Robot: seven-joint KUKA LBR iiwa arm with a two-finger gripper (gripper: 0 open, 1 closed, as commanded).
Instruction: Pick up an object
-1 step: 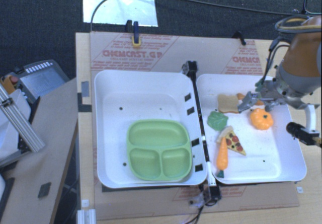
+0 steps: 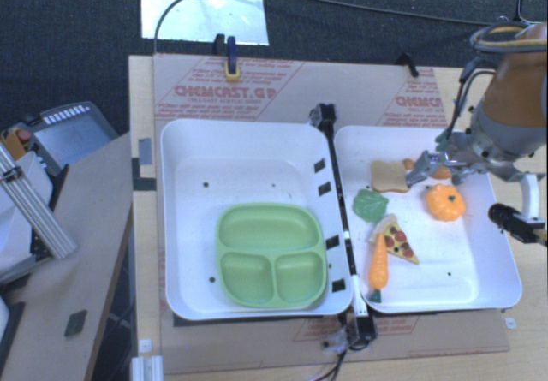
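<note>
A: Where did the gripper [image 2: 431, 167] sit relative to the right bin [image 2: 488, 285]?

B: Over that bin's far side, low, between the toast slice [image 2: 390, 175] and the orange pumpkin [image 2: 445, 202]. Whether the jaws were spread or pressed together could not be told.

A: Which object was the likely target?

B: Probably the pumpkin, nearest the jaws. The green leaf [image 2: 370, 205], pizza slice [image 2: 397, 241] and carrot [image 2: 378, 264] lay nearer the bin's left wall.

A: Clearance?

B: The bin's near-right floor was open; the green tray [image 2: 271, 254] occupied the neighbouring bin.
</note>
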